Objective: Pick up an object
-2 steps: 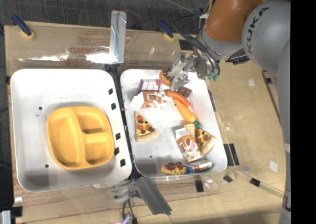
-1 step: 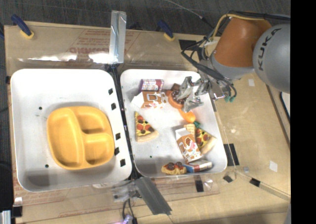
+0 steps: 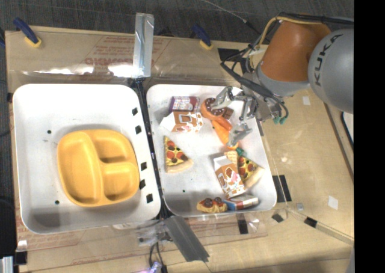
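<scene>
Camera view: I see my tool [image 3: 236, 109] over the right bin's [image 3: 264, 172] far corner, above an orange carrot [image 3: 221, 126]; whether it grips, I cannot tell. Pizza slices [image 3: 175, 156], cartons [image 3: 230, 180] and a donut [image 3: 212, 107] crowd nearby. A yellow tray [image 3: 97, 166] fills the left bin [image 3: 27, 112].

Two white bins sit side by side on the desk [image 3: 313, 163]. The left bin [image 3: 36, 109] holds a yellow divided tray [image 3: 96, 166]. The right bin [image 3: 267, 175] is littered with toy food: a pizza slice [image 3: 174, 156], a small carton [image 3: 188, 121], another carton [image 3: 230, 179] beside a second pizza slice [image 3: 249, 169]. The gripper [image 3: 236, 115] hangs over the bin's far right part, right above an orange piece [image 3: 222, 127].
</scene>
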